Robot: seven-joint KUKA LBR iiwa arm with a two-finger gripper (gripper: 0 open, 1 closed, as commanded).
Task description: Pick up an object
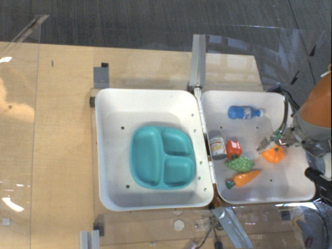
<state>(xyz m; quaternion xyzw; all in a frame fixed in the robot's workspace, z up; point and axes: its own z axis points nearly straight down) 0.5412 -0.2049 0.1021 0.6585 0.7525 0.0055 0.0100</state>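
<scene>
In the right bin (pixel 259 191) my gripper (pixel 272 142) hangs low near the right wall, reaching in from the right. A small orange toy fruit (pixel 274 155) lies directly under and against its tip. Left of that sit a green leafy toy vegetable (pixel 239 164), a toy carrot (pixel 244 178), a red pepper (pixel 234 148) and a small can (pixel 217 147). A blue bottle (pixel 245 112) lies on its side at the back of this bin.
The left bin (pixel 109 139) holds a teal divided plate (pixel 162 157). A raised rim (pixel 203 139) separates the two bins. The arm's grey body and orange band (pixel 317 108) stand over the right bin's right wall.
</scene>
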